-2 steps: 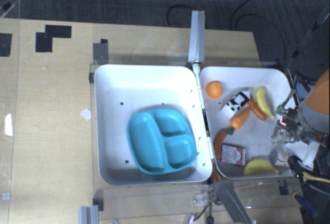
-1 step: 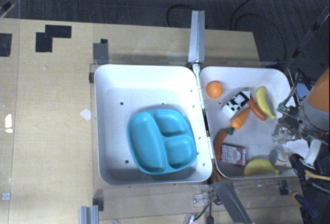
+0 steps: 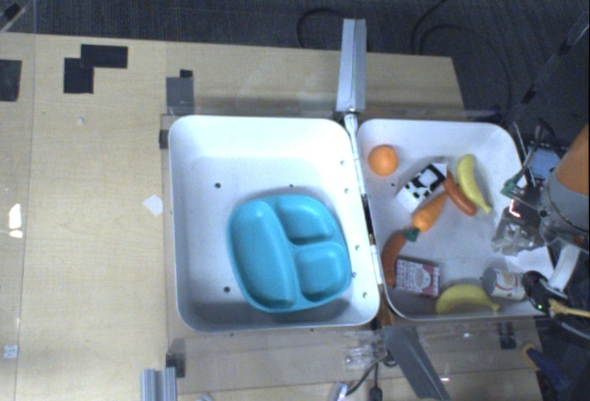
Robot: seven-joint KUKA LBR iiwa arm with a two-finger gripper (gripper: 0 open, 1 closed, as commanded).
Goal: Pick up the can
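Two shallow white bins sit side by side on the wooden tabletop (image 3: 92, 233). The left bin (image 3: 198, 159) holds a blue divided tray (image 3: 289, 252) lying flat, nearer its front right part. The right bin (image 3: 489, 136) holds a scatter of small things. An orange (image 3: 383, 159) lies near the back left corner of that bin. Just right of it lies a small black-and-white box (image 3: 422, 182), and a carrot (image 3: 430, 213) lies at a slant against the front of that box. A yellow banana (image 3: 472, 182) lies toward the back right, with a red pepper-like piece (image 3: 460, 196) touching its left side. At the front left, a reddish-brown sausage-shaped thing (image 3: 394, 253) stands beside a dark red carton (image 3: 418, 277). A second banana (image 3: 466, 299) lies along the front wall, just right of the carton.

What appears to be the can (image 3: 505, 281), pale with a darker top, stands at the front right of the right bin, just right of the second banana; it is small and partly blurred. The arm (image 3: 570, 182) reaches in from the right edge, and its hand (image 3: 518, 229) hangs over the right side of that bin, just behind the can. Whether the hand is apart or together cannot be told from this angle, and nothing is seen between its parts.
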